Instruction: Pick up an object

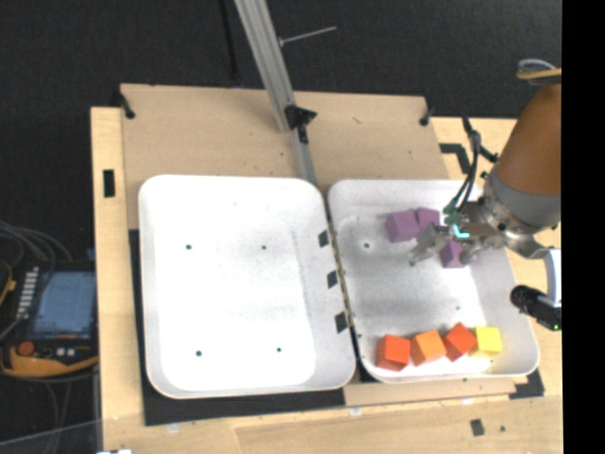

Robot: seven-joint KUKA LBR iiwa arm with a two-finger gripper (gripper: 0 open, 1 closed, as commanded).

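Observation:
My gripper (442,246) hangs over the upper part of the right bin (378,348), reaching in from the right. Purple blocks lie there: one (405,224) just left of the gripper, and another (456,253) partly hidden under the gripper. Along the bin's front edge sits a row of blocks: a red-orange one (393,351), an orange one (428,345), a red one (460,340) and a yellow one (489,339).
The left bin (232,282) stands beside the right one, with small black clips along the shared edge. A slanted metal rod (269,64) rises from the back of the bench. A device with a blue screen (57,305) lies far left, off the bench.

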